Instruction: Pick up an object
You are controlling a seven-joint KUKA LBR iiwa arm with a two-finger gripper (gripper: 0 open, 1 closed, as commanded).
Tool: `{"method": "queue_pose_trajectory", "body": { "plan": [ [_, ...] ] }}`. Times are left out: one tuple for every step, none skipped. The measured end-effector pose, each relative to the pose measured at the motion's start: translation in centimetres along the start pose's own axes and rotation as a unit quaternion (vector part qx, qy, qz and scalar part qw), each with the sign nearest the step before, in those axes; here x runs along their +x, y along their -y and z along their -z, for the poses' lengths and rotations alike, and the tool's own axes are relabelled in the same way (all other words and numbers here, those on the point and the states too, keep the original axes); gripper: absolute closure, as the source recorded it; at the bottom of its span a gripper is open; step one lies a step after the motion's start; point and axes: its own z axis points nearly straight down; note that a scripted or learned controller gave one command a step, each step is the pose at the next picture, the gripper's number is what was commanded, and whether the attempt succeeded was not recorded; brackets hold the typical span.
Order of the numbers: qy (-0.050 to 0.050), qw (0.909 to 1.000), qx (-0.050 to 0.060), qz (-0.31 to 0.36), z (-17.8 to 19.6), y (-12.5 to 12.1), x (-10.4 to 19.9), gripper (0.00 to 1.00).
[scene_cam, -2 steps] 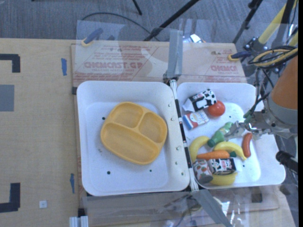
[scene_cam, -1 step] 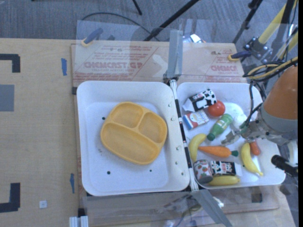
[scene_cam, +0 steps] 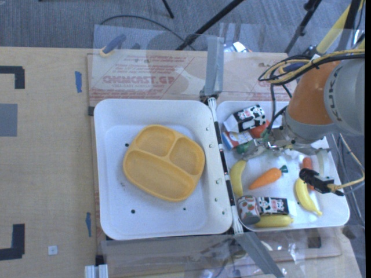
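Observation:
The right bin holds several toy foods. An orange carrot lies in its middle, with a yellow banana to its left by the bin's wall. A second banana lies at the right and a third along the front edge. A cow-patterned carton sits at the back, and a similar box lies near the front beside a small can. My gripper hangs low over the back half of this bin, just above the carrot and beside a green and white item.
The left bin carries a yellow divided plate. A ridge with clips separates the two bins. The arm's orange band and cables hang over the right bin's back right corner. A clear sheet lies behind the bins.

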Motion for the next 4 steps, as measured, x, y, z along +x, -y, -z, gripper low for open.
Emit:
{"method": "queue_pose_trajectory", "body": {
  "plan": [
    [0.0,1.0,0.001,-0.001,0.8,0.0,-0.1,1.0],
    [0.0,1.0,0.001,-0.001,0.8,0.0,-0.1,0.0],
    [0.001,0.9976,0.004,-0.069,11.6,-5.7,-0.4,0.0],
    [0.0,0.9999,0.001,0.011,-0.1,-0.5,-4.3,0.0]
  ]
}}
